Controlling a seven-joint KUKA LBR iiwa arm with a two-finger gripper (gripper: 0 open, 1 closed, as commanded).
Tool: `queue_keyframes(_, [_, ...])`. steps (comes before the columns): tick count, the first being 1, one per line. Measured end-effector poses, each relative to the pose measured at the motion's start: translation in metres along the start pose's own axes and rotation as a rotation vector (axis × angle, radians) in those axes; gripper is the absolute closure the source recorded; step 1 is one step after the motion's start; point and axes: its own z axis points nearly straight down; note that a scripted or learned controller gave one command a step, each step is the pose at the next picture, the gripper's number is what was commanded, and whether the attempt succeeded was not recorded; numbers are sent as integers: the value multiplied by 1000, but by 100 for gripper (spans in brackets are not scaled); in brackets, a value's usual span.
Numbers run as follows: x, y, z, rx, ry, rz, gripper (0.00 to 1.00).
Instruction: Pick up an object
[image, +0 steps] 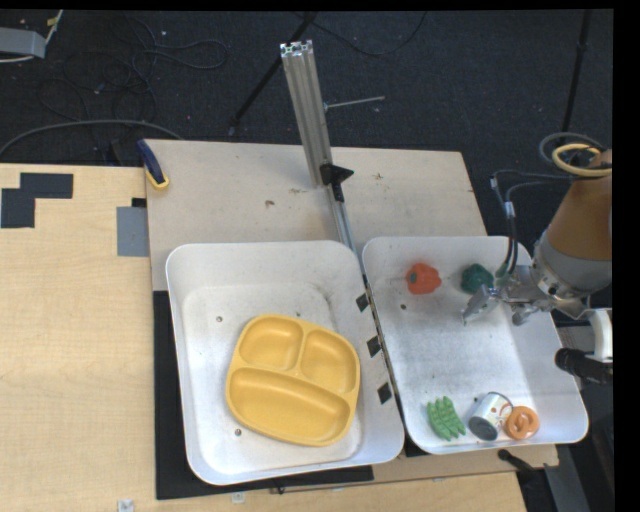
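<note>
Left bin: shallow, white, speckled; holds yellow moulded plastic tray, three compartments, rounded corners.
Right bin: white, scuffed floor.
Far end: glossy red-orange rounded piece; dark green lump just beside gripper.
Near end: ridged green piece, metal can on side, orange ring-shaped piece touching can.
Gripper: metallic fingers spread apart, nothing between, low over right bin's far right.
</note>
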Motion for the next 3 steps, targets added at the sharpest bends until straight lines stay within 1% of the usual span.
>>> queue_keyframes(1, [1,0,54,-1,-1,2,0])
queue_keyframes(2, [0,0,41,-4,-2,2,100])
queue_keyframes(3, [-7,-3,-20,-9,-4,6,100])
